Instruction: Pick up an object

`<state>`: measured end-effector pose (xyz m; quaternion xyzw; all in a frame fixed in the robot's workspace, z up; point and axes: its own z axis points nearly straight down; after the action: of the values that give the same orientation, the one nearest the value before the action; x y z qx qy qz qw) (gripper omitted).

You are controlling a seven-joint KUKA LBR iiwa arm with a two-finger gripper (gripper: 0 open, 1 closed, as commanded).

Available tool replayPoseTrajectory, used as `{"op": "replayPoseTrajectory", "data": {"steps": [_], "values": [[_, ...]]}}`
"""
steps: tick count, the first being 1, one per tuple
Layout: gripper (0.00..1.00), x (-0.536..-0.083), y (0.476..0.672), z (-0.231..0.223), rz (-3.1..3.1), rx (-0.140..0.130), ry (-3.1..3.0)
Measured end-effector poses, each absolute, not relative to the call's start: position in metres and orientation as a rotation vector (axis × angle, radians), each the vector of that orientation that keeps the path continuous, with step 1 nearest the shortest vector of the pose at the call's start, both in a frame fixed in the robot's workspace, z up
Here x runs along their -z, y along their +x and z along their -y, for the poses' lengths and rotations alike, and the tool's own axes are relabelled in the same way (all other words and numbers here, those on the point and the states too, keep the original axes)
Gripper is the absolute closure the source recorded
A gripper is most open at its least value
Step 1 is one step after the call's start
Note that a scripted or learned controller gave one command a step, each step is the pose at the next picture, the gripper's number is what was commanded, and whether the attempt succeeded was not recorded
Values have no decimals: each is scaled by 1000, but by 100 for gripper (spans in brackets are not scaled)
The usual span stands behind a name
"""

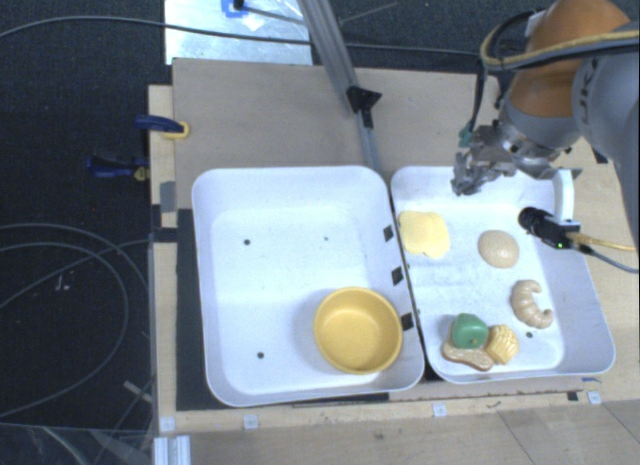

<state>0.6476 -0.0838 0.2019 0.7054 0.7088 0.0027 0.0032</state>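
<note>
Brown desk (260,113) on dark carpet with loose cables. Left bin (230,213): yellow bowl (358,329) near its front right corner. Right bin (590,303): pale yellow piece (425,234), round beige piece (498,248), croissant (530,304), green piece (467,332) touching tan pieces. Gripper (468,181) above the right bin's rear edge; whether it is open or closed cannot be told.

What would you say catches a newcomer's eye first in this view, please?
Probably the yellow bowl, alone near the front of the left bin. Next, the grey and orange arm reaching in from the right, its gripper at the back edge of the right bin, which holds a cluster of small toy foods.
</note>
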Motion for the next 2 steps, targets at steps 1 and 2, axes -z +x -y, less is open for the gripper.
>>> {"op": "replayPoseTrajectory", "data": {"steps": [1,2], "values": [[100,-257,649,84,-2224,-7,2211],[100,-242,655,32,-2232,-4,2210]]}}
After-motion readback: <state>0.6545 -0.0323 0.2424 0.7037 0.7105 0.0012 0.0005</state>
